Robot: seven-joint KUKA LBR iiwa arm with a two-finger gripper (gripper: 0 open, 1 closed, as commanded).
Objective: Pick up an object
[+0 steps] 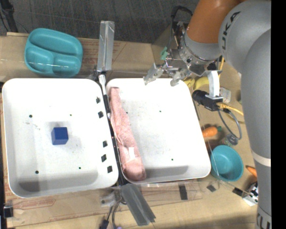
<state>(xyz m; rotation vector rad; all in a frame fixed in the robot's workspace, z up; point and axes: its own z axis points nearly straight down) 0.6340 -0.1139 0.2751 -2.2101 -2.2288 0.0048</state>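
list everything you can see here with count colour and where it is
bins: 2, white, side by side on the bench
cube: 1, blue, in the left bin
cloth roll: 1, pink, along the left wall of the right bin
divided tray: 1, teal, on the bench behind the left bin
bowl: 1, teal, on the bench right of the right bin
carrot-like item: 1, orange, just right of the right bin
bench: 1, brown
arm: 1, grey with an orange band, coming in from the right
gripper: 1, metal, fingers spread, holding nothing, above the far edge of the right bin
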